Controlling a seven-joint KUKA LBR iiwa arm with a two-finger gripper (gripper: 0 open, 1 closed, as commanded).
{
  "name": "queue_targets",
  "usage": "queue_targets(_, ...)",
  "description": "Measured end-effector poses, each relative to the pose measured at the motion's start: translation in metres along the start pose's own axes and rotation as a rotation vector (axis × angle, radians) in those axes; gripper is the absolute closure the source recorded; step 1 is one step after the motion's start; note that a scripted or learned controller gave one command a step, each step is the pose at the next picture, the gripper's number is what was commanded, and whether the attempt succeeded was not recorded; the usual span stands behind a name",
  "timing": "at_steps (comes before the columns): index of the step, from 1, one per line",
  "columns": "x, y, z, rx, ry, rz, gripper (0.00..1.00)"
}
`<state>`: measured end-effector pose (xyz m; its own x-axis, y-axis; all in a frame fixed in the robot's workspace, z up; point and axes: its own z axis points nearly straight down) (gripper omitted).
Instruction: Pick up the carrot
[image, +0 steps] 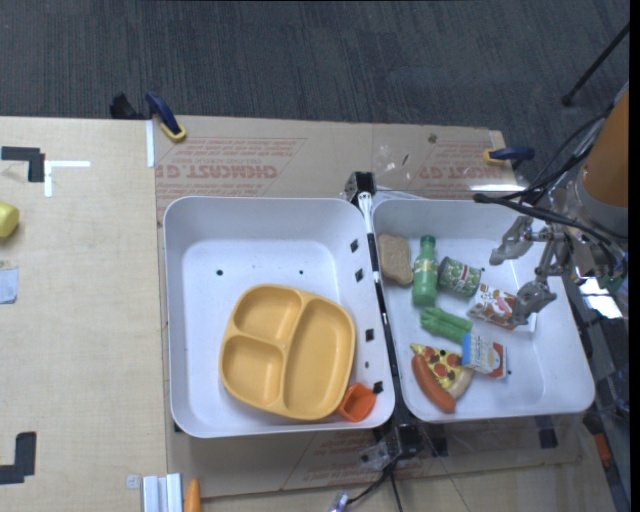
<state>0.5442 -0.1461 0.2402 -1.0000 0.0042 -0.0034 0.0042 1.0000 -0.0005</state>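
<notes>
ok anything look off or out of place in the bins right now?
One thing: the carrot sits alone in the left bin, wedged at the near right corner beside the yellow divided plate, while every other toy food is in the right bin. The gripper hovers over the right bin, away from the carrot. Nothing looks spilled or damaged.

Over on the right you catch the arm (608, 160) as a rounded orange mass, blurred and close to the camera, with grey housing just under it. Below that comes bare silvery metal: thin brackets and linkages, angular and skeletal rather than smooth. The pincer (523, 272) is made of the same pale metal, its two fingers (510, 243) slim and jointed, with small darker tips. Several thin black cables or rods run slantwise across the wrist area. I can't make out any screws or markings on it.
</notes>
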Motion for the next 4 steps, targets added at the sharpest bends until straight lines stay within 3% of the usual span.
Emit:
queue_targets(1,0.041,0.064,-0.009,0.000,0.000,0.234,0.00)
queue_targets(2,0.051,0.129,0.011,0.000,0.000,0.331,0.00)
queue_targets(3,0.065,0.173,0.048,0.000,0.001,0.507,0.00)
queue_targets(4,0.017,0.221,0.049,0.001,0.000,0.614,0.00)
